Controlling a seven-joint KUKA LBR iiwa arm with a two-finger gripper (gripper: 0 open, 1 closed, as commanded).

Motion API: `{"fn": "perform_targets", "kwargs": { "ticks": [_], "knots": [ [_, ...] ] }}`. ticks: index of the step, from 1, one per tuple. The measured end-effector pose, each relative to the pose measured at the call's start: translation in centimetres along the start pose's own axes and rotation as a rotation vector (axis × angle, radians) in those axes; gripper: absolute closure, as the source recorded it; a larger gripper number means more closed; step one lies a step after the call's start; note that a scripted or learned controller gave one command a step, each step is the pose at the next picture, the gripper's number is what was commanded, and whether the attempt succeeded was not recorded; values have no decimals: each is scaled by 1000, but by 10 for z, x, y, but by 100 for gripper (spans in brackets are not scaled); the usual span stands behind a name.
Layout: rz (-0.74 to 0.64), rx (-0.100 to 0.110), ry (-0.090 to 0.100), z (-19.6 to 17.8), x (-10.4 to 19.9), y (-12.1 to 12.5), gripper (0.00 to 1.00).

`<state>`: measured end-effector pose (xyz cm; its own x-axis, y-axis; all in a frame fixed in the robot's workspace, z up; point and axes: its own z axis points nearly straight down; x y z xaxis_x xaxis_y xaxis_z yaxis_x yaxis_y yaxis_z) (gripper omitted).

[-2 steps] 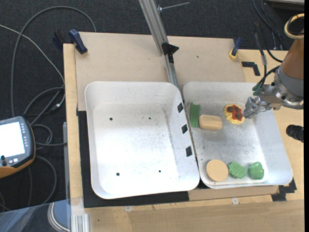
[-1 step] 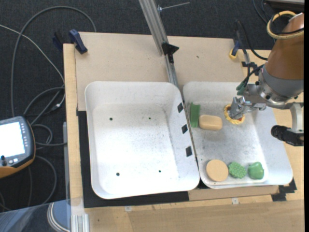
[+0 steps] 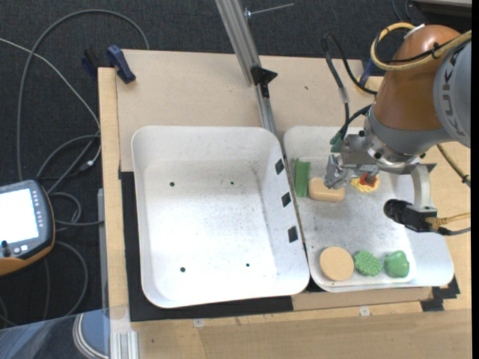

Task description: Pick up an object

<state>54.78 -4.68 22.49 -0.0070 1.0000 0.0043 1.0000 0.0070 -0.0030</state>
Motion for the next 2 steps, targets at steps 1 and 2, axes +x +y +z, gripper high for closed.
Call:
{"fn": "perform_targets", "kwargs": {
  "ticks": [1, 2],
  "knots": [
    [0, -3, -1, -8, 45, -3, 100],
    [-2, -5, -1, -17, 105, -8, 100]
  ]
}}
